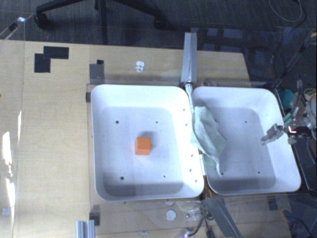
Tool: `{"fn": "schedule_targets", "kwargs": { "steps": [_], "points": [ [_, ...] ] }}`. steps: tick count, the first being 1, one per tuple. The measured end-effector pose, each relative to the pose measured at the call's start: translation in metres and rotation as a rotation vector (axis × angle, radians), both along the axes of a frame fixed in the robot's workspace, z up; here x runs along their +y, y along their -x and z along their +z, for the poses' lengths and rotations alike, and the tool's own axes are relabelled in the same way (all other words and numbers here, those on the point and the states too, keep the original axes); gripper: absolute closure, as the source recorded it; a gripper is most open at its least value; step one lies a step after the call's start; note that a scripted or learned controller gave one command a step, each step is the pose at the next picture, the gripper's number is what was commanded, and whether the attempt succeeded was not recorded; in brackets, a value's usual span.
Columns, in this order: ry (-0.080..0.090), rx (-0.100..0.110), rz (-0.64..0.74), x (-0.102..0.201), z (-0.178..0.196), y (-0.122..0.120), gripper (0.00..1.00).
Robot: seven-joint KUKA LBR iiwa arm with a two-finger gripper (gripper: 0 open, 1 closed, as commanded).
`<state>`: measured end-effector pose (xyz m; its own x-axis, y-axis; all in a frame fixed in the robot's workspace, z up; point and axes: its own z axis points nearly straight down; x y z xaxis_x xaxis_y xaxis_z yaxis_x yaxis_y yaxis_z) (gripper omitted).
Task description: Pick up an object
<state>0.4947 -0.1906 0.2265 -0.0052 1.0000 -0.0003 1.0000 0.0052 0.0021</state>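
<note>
Orange foam cube (143, 146) sits alone mid-floor of the left white bin (99, 133), well apart from the hand (277, 133) hovering at the right bin's (247, 103) far edge beyond the crumpled pale cloth (207, 135), its grip unreadable from here.

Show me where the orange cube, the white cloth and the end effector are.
orange cube (143, 146): camera view, top face.
white cloth (208, 135): camera view, middle of the folds.
end effector (271, 133): camera view, grey tip.

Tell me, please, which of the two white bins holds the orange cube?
The left bin holds the orange cube, near its middle. The right bin holds a pale crumpled cloth against its left wall, with the claw at its right edge.
</note>
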Motion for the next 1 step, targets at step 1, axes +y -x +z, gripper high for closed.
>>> {"fn": "schedule_targets", "kwargs": {
  "steps": [1],
  "points": [
    [0.000,-0.001,-0.083,-0.0149,0.0229,0.0068,0.00]
  ]
}}
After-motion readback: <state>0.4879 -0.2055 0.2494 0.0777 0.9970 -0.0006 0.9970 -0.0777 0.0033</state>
